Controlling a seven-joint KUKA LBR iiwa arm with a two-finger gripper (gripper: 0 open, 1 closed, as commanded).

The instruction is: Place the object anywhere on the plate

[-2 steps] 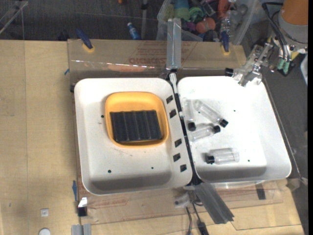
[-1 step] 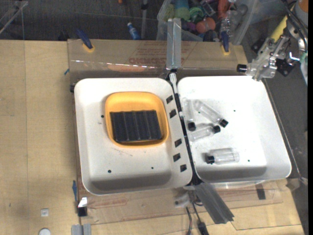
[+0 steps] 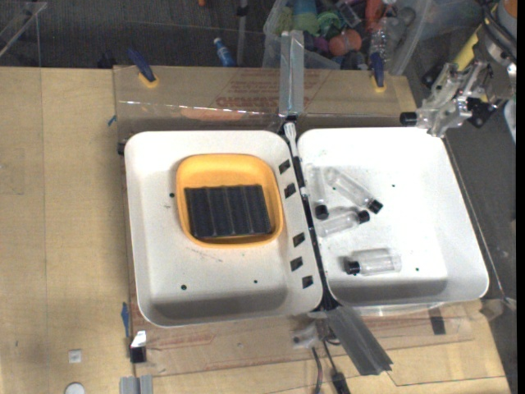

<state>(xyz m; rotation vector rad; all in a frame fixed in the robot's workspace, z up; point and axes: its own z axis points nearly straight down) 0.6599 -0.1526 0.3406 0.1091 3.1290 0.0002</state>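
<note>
An orange plate (image 3: 228, 171) lies in the left bin (image 3: 152, 220), with a black ribbed rectangular piece (image 3: 227, 211) resting flat on it. In the right bin (image 3: 426, 212) lie several clear vials with black caps: a loose cluster (image 3: 343, 199) near the divider and one vial (image 3: 372, 263) apart toward the front. My gripper (image 3: 441, 115) hangs at the far right corner of the right bin, above its rim and well away from the vials and the plate. Nothing shows in it.
A metal divider with black clips (image 3: 297, 220) runs between the two bins. A clear tub of coloured toys (image 3: 344, 11) stands behind the bench. Blue clamps (image 3: 144, 71) hold a transparent sheet along the back edge.
</note>
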